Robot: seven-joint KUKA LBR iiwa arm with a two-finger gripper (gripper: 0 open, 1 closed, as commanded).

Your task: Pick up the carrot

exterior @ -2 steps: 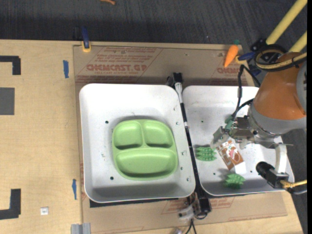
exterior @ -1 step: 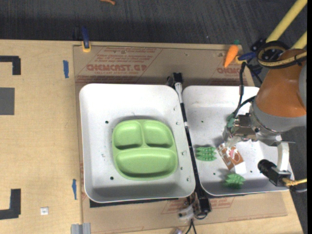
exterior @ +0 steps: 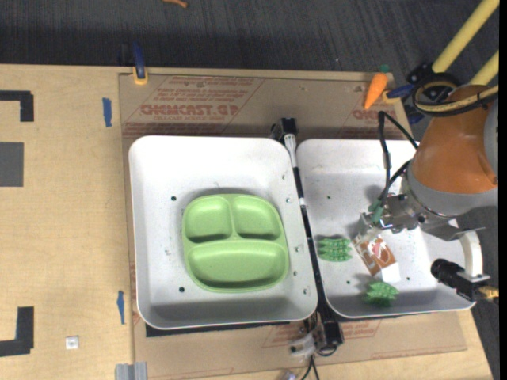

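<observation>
Carrot (exterior: 375, 90): outside bins, on cardboard beyond right bin (exterior: 341, 161) far rim, long axis tilted, green top up. Gripper (exterior: 379, 218): low in right bin, over packet (exterior: 377, 255); grip state can't tell. Carrot lies well apart, far side.
</observation>
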